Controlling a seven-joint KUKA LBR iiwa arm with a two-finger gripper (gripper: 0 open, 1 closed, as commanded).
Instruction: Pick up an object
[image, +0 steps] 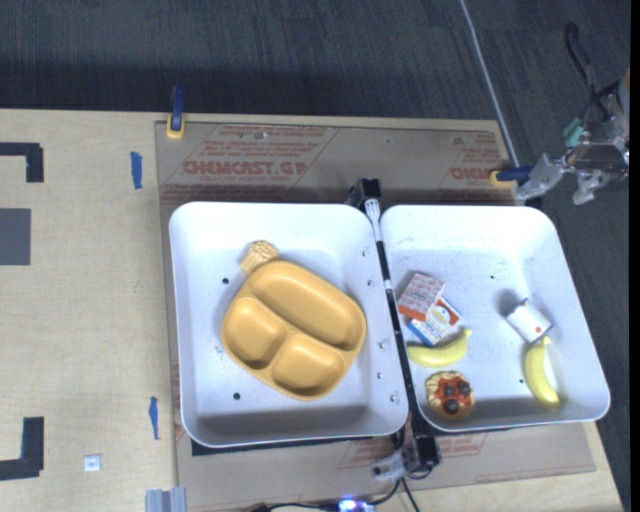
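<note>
The right bin (560, 240) holds a red, white and blue carton (426, 306), a small banana (440, 351), a berry-topped tart (449, 392), a small white block (529, 321) and a second banana (541, 372). In the left bin (200, 250) lies a yellow divided plate (291, 326), with a small tan piece (259, 255) at its far left corner. My gripper (590, 155) appears as a metal assembly with cables at the view's upper right edge. It is beyond the right bin's far corner, away from every object and holding nothing.
A black divider rail (385, 290) runs between the two bins. A blue clamp (510, 177) sits by the right bin's far edge. Brown cardboard (260, 160) underlies the bins on the pale bench (80, 330).
</note>
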